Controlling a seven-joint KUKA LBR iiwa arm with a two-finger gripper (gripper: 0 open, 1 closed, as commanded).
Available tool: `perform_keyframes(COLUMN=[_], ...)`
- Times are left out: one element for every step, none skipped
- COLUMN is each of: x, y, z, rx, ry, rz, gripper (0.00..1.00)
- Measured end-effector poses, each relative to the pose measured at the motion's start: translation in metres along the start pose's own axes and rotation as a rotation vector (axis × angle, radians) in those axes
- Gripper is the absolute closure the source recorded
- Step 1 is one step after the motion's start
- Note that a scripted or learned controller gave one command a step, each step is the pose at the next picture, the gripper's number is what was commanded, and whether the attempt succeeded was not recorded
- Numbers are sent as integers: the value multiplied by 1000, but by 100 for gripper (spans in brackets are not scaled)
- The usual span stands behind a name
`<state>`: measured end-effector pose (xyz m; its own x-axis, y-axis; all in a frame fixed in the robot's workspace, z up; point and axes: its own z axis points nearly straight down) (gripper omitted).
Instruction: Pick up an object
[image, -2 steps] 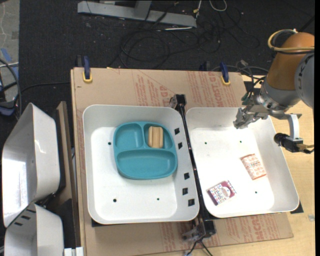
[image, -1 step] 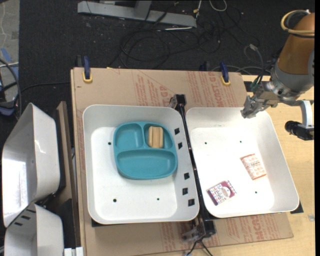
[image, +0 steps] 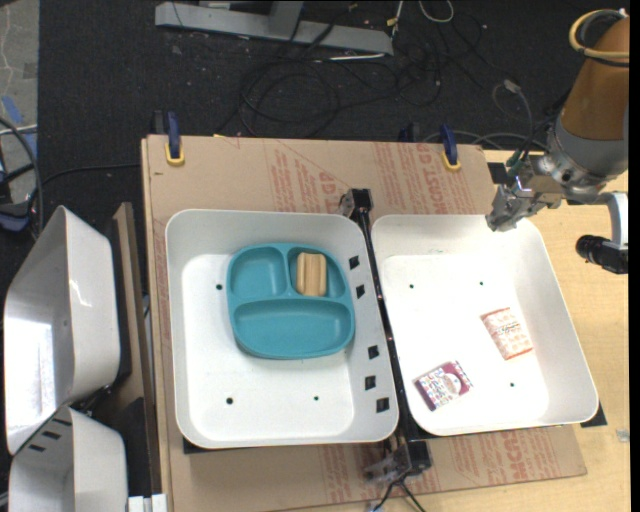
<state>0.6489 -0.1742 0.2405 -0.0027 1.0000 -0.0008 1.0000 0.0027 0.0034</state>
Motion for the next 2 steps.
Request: perform_keyframes(x=[47,107], y=[-12,-21], z=[11,2], rx=[5,4], ry=[2,3], rz=[-4,-6], gripper=[100,100])
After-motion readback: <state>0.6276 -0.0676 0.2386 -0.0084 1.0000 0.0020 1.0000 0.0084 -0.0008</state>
